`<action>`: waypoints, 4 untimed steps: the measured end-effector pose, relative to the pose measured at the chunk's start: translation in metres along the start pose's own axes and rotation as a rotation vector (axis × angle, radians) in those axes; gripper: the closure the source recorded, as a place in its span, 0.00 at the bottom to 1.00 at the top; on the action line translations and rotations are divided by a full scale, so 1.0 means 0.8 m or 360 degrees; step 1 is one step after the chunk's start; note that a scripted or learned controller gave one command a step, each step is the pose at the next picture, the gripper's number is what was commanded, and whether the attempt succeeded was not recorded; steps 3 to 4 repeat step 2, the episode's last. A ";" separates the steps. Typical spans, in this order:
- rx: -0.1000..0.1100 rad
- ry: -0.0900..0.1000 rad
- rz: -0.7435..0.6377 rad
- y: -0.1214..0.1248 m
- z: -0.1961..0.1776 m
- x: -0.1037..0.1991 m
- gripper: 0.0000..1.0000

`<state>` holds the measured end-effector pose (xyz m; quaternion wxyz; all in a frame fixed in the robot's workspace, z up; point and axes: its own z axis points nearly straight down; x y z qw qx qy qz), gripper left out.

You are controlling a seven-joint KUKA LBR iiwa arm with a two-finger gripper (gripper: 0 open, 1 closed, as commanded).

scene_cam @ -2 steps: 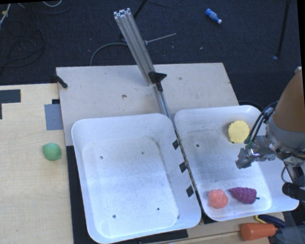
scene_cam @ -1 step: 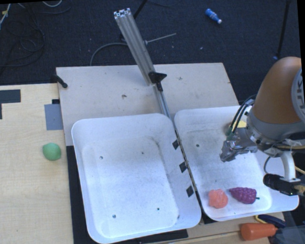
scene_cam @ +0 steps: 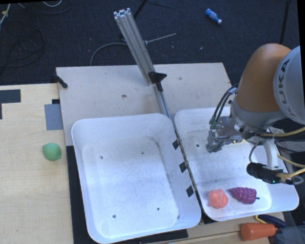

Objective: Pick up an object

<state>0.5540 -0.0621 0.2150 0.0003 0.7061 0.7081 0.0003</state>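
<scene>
Pink ball [scene_cam: 217,198] and purple grapes [scene_cam: 243,194] lie near-side of the end effector [scene_cam: 213,146], grip state unclear.

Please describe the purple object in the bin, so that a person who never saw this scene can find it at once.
Look at the right white bin, under the arm. Along its near edge lie two small things side by side. The purple bunch of grapes is the right one, bumpy and dark, while its neighbour, the orange-pink lump, is paler.

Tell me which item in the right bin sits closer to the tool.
The orange-pink fruit, by a small margin. It lies left of the purple grape bunch, more directly below the tool; the grapes sit further right, toward the bin's near corner.
</scene>
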 end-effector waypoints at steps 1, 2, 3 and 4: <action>0.0000 0.0001 -0.0001 0.024 -0.017 0.062 1.00; 0.0003 0.0002 -0.0001 0.050 -0.008 0.130 1.00; 0.0003 0.0002 -0.0001 0.050 -0.008 0.130 1.00; 0.0003 0.0002 -0.0001 0.050 -0.008 0.130 1.00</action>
